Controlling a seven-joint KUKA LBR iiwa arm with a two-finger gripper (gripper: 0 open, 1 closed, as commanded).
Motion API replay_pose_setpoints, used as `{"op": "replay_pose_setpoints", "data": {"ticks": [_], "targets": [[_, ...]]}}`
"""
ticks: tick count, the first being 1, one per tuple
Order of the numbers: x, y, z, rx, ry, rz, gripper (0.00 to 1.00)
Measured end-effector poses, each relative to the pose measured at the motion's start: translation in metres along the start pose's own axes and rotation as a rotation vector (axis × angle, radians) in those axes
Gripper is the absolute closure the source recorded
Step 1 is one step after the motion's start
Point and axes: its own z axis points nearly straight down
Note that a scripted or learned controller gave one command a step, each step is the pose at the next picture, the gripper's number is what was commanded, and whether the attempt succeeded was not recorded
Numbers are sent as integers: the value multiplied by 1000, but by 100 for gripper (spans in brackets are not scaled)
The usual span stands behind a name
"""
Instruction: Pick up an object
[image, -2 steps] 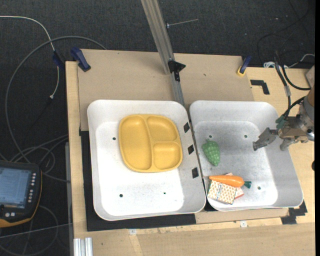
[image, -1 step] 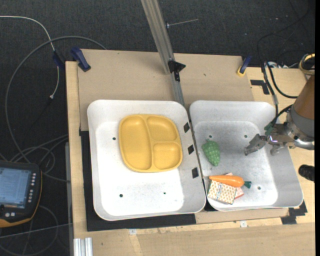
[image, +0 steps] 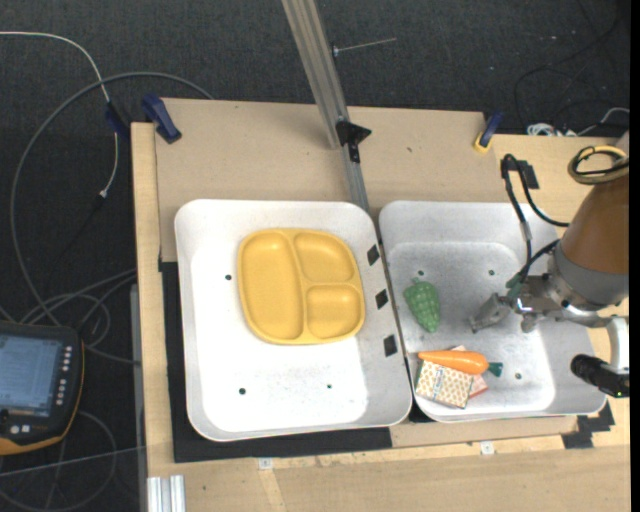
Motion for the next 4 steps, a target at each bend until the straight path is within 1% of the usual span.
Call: {"op": "replay_pose_setpoints", "data": {"ticks": [1,2,3,4], "targets": [[0,3,-15,-10,-3,-1,100],[-3,8,-59,-14,-6,-2,100],[-10,6,-121,-17,-7,-1,100],[-10,7,-142,-13,-6,-1,100]]}}
